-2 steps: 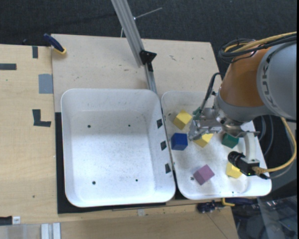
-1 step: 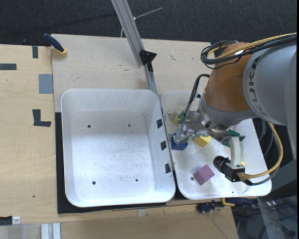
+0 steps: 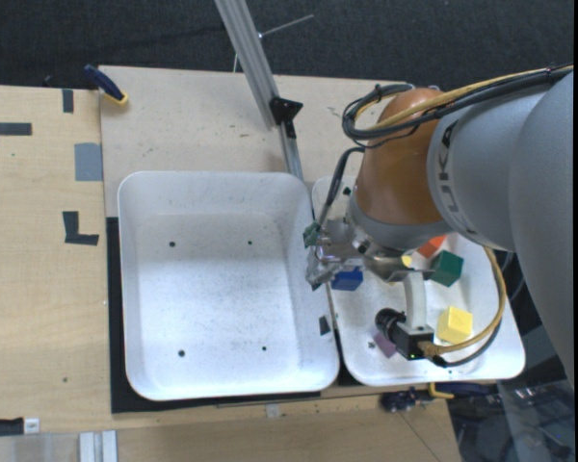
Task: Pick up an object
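Note:
My gripper hangs low over the left edge of the right bin, close to the wall shared with the left bin. A blue block lies right beside the gripper, just below and to its right; whether it is held cannot be made out. Farther right in the same bin are a green block, a yellow block, an orange-red piece partly under the arm, and a small purple piece. The arm's grey and orange wrist hides much of the bin.
The left bin stands alongside, its white floor speckled with dark marks. A slanted metal rail runs from the top down to the bins' far edge. A blue and yellow tool lies on the bench at far left.

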Available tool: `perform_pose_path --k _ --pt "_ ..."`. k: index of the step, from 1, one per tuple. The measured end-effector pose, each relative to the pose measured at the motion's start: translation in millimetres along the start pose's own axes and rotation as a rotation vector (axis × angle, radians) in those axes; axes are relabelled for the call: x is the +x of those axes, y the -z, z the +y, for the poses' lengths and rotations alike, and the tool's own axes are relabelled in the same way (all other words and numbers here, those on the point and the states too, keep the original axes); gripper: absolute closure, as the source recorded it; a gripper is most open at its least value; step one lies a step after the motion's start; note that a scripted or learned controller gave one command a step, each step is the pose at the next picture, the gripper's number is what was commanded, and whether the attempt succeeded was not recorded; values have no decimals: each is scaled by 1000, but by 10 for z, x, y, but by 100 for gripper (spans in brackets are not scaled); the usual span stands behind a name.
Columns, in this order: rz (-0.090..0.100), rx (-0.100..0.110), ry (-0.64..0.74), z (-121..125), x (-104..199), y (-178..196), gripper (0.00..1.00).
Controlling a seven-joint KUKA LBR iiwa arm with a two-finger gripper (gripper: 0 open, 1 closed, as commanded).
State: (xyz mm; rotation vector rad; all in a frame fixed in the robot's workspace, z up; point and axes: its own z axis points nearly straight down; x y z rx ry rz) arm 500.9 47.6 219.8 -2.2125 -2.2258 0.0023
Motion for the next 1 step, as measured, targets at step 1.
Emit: perform_pose_path --k 1 --pt "1 -2 2 -151 533 142 100"
